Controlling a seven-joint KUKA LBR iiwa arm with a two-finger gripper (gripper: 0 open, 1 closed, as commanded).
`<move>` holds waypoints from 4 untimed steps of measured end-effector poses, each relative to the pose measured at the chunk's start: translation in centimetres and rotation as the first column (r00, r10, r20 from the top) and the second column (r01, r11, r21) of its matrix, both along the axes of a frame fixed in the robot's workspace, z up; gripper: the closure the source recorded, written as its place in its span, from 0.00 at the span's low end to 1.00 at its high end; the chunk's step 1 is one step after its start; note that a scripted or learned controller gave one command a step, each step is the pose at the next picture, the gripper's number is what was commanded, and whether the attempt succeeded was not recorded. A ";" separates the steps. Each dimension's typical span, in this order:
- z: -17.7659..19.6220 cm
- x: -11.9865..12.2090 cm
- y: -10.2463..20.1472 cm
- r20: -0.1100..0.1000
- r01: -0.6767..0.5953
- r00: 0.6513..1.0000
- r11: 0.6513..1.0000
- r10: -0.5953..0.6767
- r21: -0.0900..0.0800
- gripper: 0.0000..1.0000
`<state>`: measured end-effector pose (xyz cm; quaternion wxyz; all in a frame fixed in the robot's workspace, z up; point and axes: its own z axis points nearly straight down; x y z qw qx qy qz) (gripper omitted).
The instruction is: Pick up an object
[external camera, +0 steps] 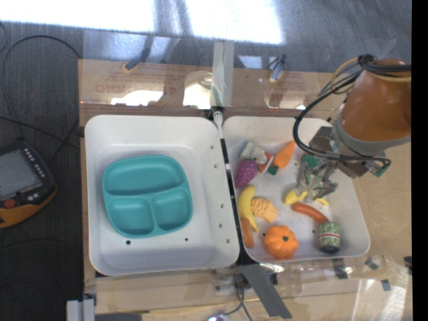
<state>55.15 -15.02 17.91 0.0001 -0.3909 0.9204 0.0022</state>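
The tool (315, 187) hangs low in the right bin (358, 209), its tips just above a small yellow piece (295, 196) and a red sausage (310, 212). Its metal links blur together, so whether it is spread or pinching anything cannot be told. The orange wrist hides the bin's far corner.

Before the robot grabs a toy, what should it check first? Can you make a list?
1. Gripper is over the right bin with the toys: ok.
2. A toy sits close under it, the small yellow piece and the red sausage: ok.
3. Gripper is holding nothing yet: cannot tell.
4. Neighbours leave room, the green can and pumpkin lie apart from the sausage: ok.
5. Teal plate in the left bin is out of the way: ok.
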 end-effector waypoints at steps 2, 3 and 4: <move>-7.8 11.1 -0.6 0.022 -0.125 0.992 0.992 0.126 -0.008 0.00; -8.2 10.8 0.8 0.029 -0.101 0.994 0.995 0.101 -0.012 0.00; -8.3 11.4 -0.7 0.026 -0.155 0.988 0.988 0.155 -0.003 0.00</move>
